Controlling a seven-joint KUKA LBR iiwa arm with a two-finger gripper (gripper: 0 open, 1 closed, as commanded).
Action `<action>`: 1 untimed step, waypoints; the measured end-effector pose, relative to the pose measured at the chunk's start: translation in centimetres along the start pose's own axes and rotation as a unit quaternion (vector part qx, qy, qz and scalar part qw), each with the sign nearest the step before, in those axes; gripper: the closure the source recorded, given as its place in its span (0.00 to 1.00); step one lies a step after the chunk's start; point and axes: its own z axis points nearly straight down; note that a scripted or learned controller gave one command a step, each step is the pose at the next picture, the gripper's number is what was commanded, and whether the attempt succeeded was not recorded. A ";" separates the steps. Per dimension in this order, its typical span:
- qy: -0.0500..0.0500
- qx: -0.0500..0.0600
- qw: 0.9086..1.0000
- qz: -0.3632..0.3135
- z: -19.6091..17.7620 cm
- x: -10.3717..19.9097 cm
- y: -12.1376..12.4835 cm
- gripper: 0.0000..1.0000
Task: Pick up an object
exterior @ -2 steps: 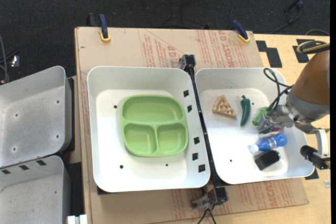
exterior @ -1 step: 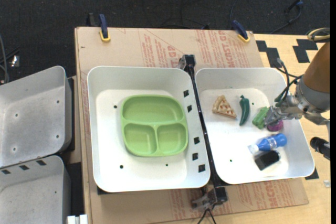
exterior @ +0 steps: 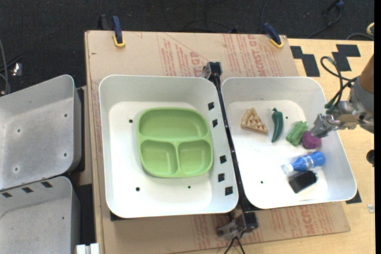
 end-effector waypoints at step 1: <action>0.000 0.001 1.000 -0.002 -5.1 0.0 0.1 1.00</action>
